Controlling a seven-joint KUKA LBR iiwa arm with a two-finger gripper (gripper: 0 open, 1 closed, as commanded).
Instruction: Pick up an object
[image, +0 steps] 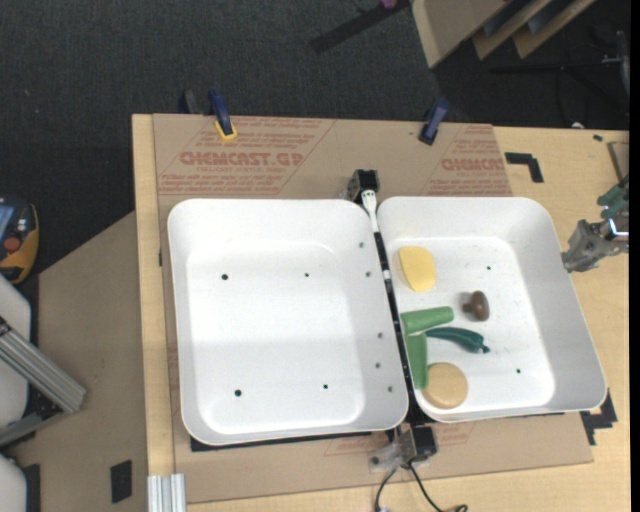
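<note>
A: Items logged, left to right?

B: Left bin (200, 330): nothing listed. Right bin (545, 225): yellow lump (418, 268); green L-shaped piece (421, 335) with a dark teal piece (462, 340) touching it; tan disc (446, 385); small brown lump (476, 305), set apart.

A: Handling?

B: All are judged light, probably smooth. The yellow lump is best taken across its narrow sides. Pincer (592, 243) is noted beside the right rim; its state cannot be told.
</note>
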